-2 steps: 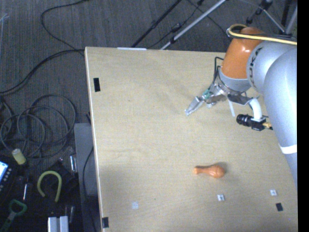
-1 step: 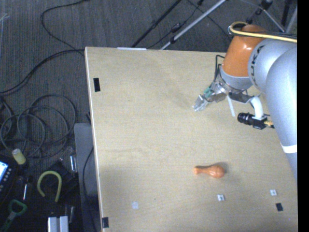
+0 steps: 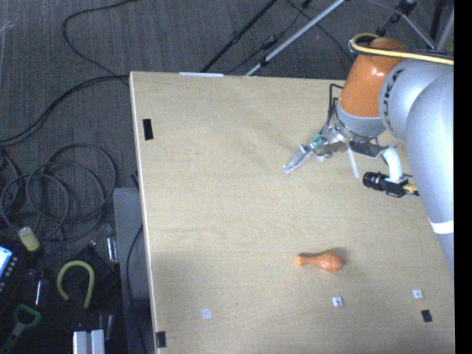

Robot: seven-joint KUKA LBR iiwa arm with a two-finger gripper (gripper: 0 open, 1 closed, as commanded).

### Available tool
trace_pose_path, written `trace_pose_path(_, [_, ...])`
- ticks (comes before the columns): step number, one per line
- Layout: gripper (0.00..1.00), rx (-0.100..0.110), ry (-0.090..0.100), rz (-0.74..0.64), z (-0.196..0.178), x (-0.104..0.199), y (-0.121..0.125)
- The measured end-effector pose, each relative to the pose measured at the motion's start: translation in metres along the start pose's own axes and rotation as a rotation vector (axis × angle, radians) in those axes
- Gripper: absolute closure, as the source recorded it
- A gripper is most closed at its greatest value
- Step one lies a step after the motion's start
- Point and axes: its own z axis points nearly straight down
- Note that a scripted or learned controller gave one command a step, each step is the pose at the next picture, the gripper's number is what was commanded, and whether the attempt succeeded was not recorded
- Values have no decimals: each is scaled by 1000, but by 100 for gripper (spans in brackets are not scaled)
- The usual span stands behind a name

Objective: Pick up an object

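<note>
A small orange object (image 3: pixel 321 260), pear-shaped with a narrow neck pointing left, lies on the tan bench top (image 3: pixel 221 220) toward the front right. My gripper (image 3: pixel 293 161) hangs over the bench's right middle, angled down and to the left, well behind the orange object and apart from it. Nothing shows in the gripper. The grey arm with its orange band (image 3: pixel 369 80) comes in from the right edge.
A black cylindrical fitting (image 3: pixel 383 182) sticks out from the wrist. Small black and white markers (image 3: pixel 337 301) dot the bench near its front edge, and a black mark (image 3: pixel 147 129) sits at the left edge. Cables (image 3: pixel 59 183) and tools lie on the floor to the left; tripod legs (image 3: pixel 310 21) stand behind.
</note>
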Motion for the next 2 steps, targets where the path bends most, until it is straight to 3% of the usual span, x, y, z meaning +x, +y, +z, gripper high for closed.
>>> trace_pose_path(1, [0,1,0,-236,9,26,10])
trace_pose_path(2, [100,-3,1,-235,0,27,11])
